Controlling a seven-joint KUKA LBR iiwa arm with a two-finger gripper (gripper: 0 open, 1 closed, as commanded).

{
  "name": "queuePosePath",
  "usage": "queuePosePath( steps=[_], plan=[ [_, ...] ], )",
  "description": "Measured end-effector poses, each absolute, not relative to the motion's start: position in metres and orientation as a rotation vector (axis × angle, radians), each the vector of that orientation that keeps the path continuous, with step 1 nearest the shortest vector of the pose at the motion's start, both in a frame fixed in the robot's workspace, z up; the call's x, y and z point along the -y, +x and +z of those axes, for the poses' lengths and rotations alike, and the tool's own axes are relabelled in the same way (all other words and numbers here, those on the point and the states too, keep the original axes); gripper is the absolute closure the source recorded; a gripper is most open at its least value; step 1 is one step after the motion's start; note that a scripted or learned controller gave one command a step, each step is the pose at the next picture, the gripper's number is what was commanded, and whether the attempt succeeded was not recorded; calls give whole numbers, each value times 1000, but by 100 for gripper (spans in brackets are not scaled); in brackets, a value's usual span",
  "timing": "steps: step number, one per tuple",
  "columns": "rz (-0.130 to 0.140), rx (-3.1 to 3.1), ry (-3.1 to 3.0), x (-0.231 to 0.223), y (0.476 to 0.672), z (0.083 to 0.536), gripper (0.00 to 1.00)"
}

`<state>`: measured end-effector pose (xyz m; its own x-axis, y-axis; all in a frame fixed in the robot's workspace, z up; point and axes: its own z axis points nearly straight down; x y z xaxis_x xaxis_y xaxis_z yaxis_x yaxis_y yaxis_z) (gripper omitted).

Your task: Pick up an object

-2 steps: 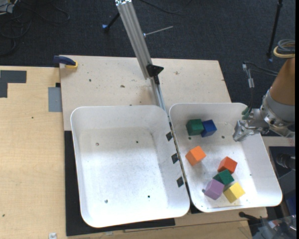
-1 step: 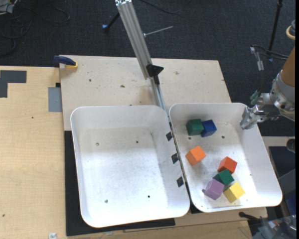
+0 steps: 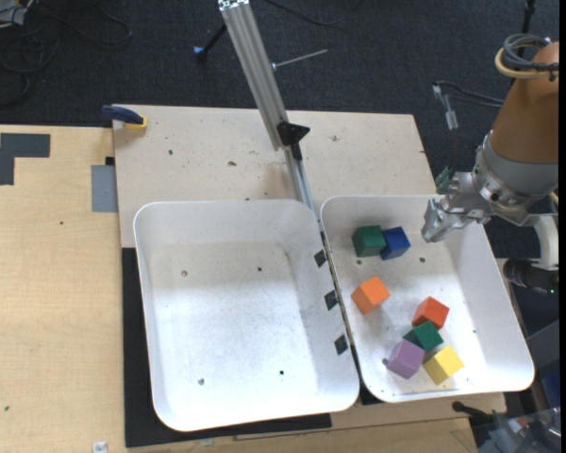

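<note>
Gripper over right bin, blocks below

Gripper [image 3: 438, 225] is seen at the far right part of the right bin [image 3: 495, 281], above the bin floor, just right of the blue cube [image 3: 395, 243]. Whether it is open or shut can't be told; nothing is seen held. Arm [image 3: 524, 130] comes in from the right, w/ the orange band above the grey wrist.

Seven blocks are found in the right bin. Green cube [image 3: 367, 240] and the blue cube sit touching, side by side, at the far end, green on the left. Orange cube [image 3: 370, 293] lies alone nr the bin's left wall, mid-way down. A cluster of four is gathered at the near end: red cube [image 3: 432, 311] farthest, dark green cube [image 3: 422, 337] just nearer, purple cube [image 3: 405, 358] to the near left, yellow cube [image 3: 442, 363] to the near right. These four are packed close, touching or nearly so.

Left bin [image 3: 170, 243] is set beside the right one, rims meeting at the middle. A slanted metal bar [image 3: 259, 74] rises from the bench [image 3: 198, 154] beyond the bins.
</note>
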<state>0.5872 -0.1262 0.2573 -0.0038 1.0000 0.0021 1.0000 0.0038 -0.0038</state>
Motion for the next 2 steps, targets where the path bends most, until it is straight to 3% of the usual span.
queuePosePath(
  steps=[2],
  plan=[
    [1,2223,-2216,27,599,263,100]
  ],
)
